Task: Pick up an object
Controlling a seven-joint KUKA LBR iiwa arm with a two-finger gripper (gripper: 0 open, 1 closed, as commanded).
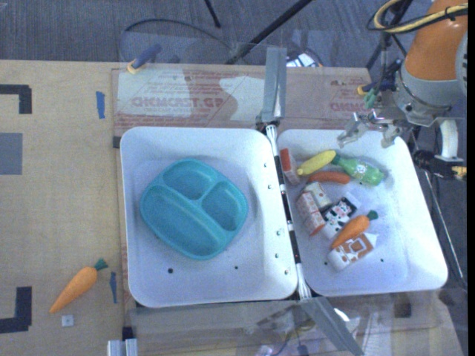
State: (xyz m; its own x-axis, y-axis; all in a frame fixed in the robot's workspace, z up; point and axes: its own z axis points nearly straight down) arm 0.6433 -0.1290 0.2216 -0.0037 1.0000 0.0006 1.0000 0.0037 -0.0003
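Note:
My gripper (369, 130) hangs over the back edge of the right bin (415, 251), its two fingers spread open with nothing between them. Just below it lie a yellow banana (316, 161), a green bottle (361, 170) and a red-orange sausage-shaped toy (328, 176). Further forward in the same bin are a small brown-and-white carton (312, 207), a black-and-white cow-patterned box (341, 211), an orange carrot (351, 229) and a white-and-orange carton (352, 250).
The left bin (148, 273) holds a teal divided plate (194, 208). A second carrot (74, 288) lies on the bench at the front left, outside the bins. A metal divider (272, 95) rises between the bins at the back.

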